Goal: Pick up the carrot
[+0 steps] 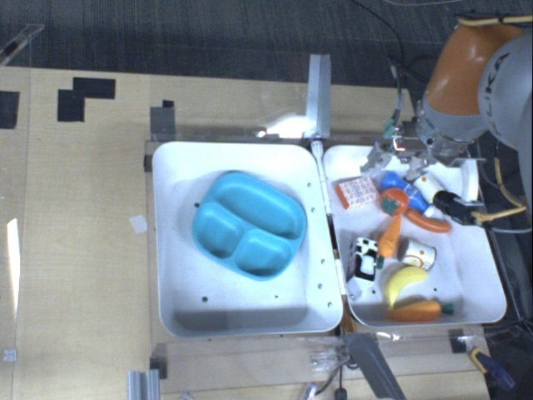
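Whether the gripper (pixel 398 160) is spread or pressed together cannot be told from the slanted view above, and nothing is seen pinched in it. It is held over the far part of the right bin (pixel 491 294), with the grey arm (pixel 491 73) and its orange band reaching in from the right.

Just below the gripper a small blue object (pixel 389 180) is seen, and to its left a red-and-white packet (pixel 357 192) is laid flat. A round orange-red piece (pixel 394 200) is placed near the blue object, and a red sausage-shaped item (pixel 430 222) is laid to its right.

The carrot (pixel 390 235) is found in the middle of the right bin, lying nearly upright in the view, its thin tip pointed at the orange-red piece and its green end turned to the near side. It is well apart from the gripper. A black-and-white toy (pixel 362 257) is set just to its left, a small white cup (pixel 419 257) to its right. Nearer still, a banana (pixel 403 282) is laid, and a second orange vegetable (pixel 414 310) with a dark green end is placed by the near wall.

In the left bin (pixel 179 307) a blue divided plate (pixel 250 223) is set.
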{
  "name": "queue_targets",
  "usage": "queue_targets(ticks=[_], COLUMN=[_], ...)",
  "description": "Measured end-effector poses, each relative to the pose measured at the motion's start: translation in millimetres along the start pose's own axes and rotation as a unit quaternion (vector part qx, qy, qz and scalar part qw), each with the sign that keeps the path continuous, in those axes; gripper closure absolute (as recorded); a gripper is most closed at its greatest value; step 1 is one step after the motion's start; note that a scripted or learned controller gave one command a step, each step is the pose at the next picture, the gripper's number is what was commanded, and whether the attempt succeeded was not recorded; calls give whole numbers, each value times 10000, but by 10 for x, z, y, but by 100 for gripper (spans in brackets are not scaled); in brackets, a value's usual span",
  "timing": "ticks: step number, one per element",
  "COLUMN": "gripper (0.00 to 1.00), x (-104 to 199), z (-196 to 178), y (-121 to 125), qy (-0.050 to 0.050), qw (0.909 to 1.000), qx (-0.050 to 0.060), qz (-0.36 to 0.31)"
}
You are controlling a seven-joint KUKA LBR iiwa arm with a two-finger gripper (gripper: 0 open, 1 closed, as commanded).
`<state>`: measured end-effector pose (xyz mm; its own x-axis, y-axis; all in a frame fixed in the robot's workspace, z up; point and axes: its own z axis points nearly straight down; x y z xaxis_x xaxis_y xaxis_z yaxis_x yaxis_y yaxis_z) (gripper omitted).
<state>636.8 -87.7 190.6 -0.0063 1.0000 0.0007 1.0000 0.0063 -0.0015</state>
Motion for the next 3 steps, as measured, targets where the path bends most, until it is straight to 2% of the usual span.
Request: queue_targets(ticks=[1,2,3], gripper=[0,100,100], x=[-334,-332,-85], z=[941,862,-401], y=[-479,-468,-789], qy=[2,5,-8], qw=[9953,9952,9974], qx=[2,6,-21], qz=[-972,-977,-720])
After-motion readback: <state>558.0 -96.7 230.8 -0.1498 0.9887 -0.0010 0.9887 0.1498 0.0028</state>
